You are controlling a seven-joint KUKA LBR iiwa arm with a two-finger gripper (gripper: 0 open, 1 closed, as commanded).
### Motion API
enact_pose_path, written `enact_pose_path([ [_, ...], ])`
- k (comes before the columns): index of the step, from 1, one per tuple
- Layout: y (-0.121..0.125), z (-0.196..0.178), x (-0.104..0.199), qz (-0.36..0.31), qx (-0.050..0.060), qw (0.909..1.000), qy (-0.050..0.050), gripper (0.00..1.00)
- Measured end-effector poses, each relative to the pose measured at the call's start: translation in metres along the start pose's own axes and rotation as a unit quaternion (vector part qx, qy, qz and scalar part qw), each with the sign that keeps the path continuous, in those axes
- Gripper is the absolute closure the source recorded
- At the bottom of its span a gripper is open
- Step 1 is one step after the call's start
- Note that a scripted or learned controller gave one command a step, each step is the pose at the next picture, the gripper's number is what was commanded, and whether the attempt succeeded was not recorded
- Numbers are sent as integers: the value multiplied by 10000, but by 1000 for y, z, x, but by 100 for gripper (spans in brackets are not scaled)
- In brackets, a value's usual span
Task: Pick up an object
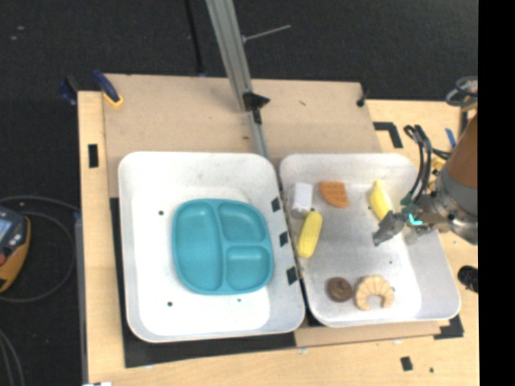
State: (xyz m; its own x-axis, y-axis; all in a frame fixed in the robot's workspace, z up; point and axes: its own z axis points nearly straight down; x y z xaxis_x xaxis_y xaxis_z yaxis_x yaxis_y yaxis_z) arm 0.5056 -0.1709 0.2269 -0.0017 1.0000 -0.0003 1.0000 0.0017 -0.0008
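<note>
In the right bin lie a corn cob, a small white block, an orange wedge, a yellow piece, a brown chocolate donut and a tan croissant-like pastry. My gripper hangs over the right side of this bin, just below and right of the yellow piece. Its dark fingers point down-left with nothing visibly between them.
The left bin holds a teal divided plate. An aluminium post rises behind the bins. Cables trail near the arm at the right edge of the bench.
</note>
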Motion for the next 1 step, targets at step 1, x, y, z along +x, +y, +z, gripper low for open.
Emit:
enact_pose_path([
  [1, 1, -1, 0, -2, -12, 10000, -3, 0],
])
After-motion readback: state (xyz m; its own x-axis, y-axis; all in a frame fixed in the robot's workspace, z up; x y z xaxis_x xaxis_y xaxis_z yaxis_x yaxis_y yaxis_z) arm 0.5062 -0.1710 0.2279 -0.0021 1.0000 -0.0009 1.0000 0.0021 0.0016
